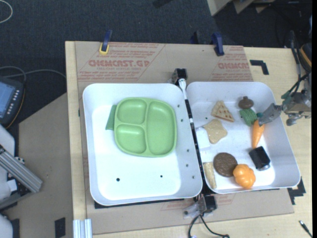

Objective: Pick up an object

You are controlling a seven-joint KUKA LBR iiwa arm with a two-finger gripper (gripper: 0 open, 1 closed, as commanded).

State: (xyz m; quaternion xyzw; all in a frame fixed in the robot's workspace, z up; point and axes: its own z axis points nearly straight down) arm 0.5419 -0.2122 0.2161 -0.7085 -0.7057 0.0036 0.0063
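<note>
Nearest, in the right bin (282,148), an orange (244,176) lies below the carrot (256,133), a black block (259,157) between them, and the gripper (270,114) hovers just above the carrot, jaw state unclear.

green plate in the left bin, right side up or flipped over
Right side up: the green plate shows its three hollow sections facing the camera, lying flat in the left bin.
</note>
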